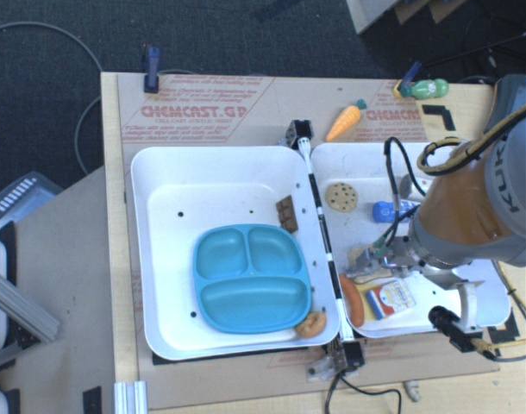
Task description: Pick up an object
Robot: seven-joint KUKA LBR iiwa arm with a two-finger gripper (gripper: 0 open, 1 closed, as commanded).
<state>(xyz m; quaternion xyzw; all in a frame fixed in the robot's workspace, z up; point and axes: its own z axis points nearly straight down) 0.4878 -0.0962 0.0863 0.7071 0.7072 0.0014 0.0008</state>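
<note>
Orange hot dog (353,303) lies in the right bin (358,158) just below-left of my pincer (371,264), whose grip I cannot tell.

The bench (203,110) is a pale board printed with red lettering along its far edge. Two shallow white bins sit side by side on it: the left bin (159,188) and the right bin (349,158), touching along their inner rims. A toy carrot (344,121) lies on the bench beyond the right bin; a green object (428,87) rests near the far right corner, and a blue clip (151,67) near the far left corner
</note>
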